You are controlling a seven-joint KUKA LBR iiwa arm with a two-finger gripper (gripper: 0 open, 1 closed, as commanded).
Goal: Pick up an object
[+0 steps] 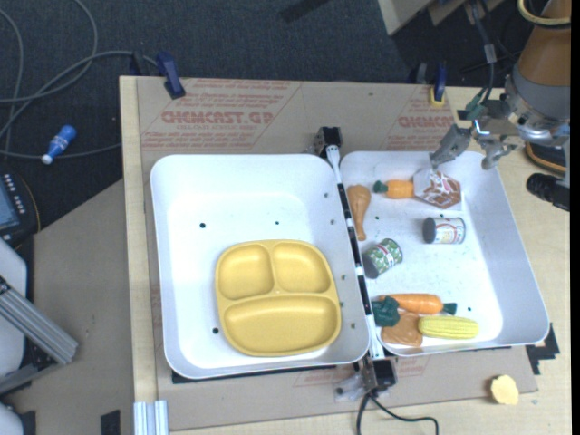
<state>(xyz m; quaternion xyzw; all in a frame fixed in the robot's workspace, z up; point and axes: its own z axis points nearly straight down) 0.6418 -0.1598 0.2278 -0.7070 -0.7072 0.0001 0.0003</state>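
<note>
My gripper (470,149) hangs over the far edge of the right bin (512,243), its two fingers spread apart with nothing between them. Just below its left finger lies a red and white packet (440,191). Beside that packet is a small carrot (395,188) and a tan drumstick-shaped toy (360,207). A small can (445,231) lies on its side mid-bin, and a green can (382,256) is near the divider. At the near end sit a long carrot (412,304), a corn cob (449,328) and a tan piece (402,333).
The left bin (181,243) holds a yellow three-compartment tray (276,296). A black clamp (328,140) sits at the far end of the divider. A yellow lump (504,390) lies on the bench outside the right bin's near corner.
</note>
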